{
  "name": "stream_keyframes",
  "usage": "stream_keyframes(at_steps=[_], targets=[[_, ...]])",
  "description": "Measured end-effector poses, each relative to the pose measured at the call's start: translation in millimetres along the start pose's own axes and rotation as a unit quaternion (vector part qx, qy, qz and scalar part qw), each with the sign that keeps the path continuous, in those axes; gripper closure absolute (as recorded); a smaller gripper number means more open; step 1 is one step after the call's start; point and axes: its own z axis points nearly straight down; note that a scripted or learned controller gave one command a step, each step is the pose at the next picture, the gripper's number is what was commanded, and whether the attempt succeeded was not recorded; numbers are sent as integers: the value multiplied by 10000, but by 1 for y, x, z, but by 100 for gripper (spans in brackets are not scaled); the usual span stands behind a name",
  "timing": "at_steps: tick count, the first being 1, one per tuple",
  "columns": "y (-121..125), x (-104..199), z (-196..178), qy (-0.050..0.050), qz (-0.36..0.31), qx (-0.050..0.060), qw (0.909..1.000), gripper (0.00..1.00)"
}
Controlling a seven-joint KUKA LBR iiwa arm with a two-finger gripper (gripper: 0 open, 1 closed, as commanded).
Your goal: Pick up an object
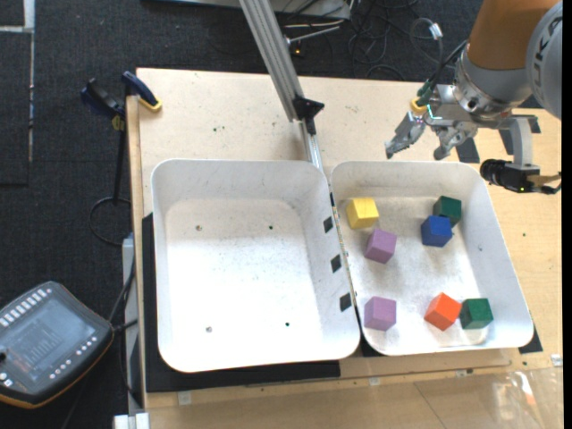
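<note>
The right bin [497, 231] holds several small cubes: a yellow one [362, 212], two purple ones [381, 245] [380, 313], a blue one [436, 231], a dark green one [448, 208] just behind it, an orange one [441, 311] and a green one [476, 313] side by side at the front right. My gripper [422, 142] hangs above the bin's far rim, open, its two fingers spread with nothing between them. It stands well above and behind the cubes.
The left bin [170, 239] sits beside the right one, their rims meeting at the middle. A slanted metal rail [273, 47] runs from the top down to the bins' shared back corner. A blue and yellow clamp [121, 96] grips the bench's left edge. A teach pendant [45, 342] lies at lower left.
</note>
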Motion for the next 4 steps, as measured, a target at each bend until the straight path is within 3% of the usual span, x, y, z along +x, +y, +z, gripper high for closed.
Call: stream_keyframes(at_steps=[1,3,4], targets=[[1,0,-3,-7,-7,-21,10000,0],[-5,-1,125,0,11,14,10000,0],[1,-2,154,-16,5,-106,9999,0]])
